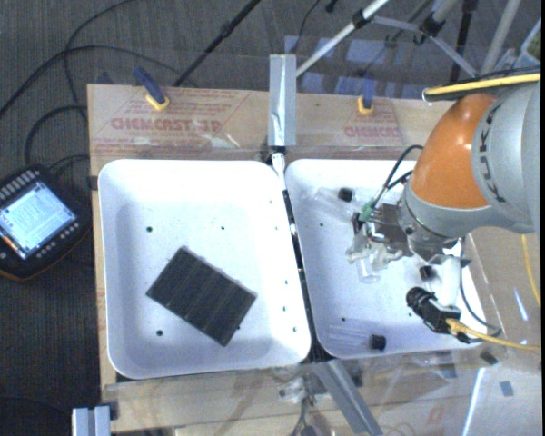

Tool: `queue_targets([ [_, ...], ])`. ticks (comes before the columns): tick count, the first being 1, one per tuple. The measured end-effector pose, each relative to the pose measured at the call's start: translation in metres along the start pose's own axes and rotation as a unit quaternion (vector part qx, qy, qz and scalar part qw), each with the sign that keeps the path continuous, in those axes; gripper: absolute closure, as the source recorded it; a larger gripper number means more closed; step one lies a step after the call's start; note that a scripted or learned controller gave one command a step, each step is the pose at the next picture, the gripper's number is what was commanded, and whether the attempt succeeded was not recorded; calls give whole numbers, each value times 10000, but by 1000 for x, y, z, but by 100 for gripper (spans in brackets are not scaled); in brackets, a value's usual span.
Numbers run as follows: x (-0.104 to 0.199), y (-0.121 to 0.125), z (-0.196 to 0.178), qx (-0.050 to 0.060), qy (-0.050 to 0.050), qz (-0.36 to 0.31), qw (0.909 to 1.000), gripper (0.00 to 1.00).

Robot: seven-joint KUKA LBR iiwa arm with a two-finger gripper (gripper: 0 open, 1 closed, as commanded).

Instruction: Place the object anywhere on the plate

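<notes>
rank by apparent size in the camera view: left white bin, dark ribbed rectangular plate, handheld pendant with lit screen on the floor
1. left white bin
2. dark ribbed rectangular plate
3. handheld pendant with lit screen, close to the plate's size and lying lower on the floor, so ranks 2 and 3 are unsure

You had the plate (pixel 201 295), a dark, flat, ribbed rectangle, lying in the left bin (pixel 127 198). It lay flat on the bin's floor, turned at a slant to the bin's walls, toward the lower middle of that bin. It sat well apart from the gripper (pixel 374 252), off to the fingers' left and a little below them in the camera view, across the wall between the two bins. You could make out no object between the fingers or on the plate.
</notes>
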State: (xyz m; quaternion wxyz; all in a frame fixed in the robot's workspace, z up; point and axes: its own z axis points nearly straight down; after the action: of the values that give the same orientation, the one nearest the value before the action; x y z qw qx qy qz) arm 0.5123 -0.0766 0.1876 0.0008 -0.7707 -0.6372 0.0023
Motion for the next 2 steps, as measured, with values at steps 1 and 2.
queue_targets([
  [1,65,11,-14,-1,4,-192,9998,100],
  [2,139,6,-17,-2,0,-1214,9926,100],
])
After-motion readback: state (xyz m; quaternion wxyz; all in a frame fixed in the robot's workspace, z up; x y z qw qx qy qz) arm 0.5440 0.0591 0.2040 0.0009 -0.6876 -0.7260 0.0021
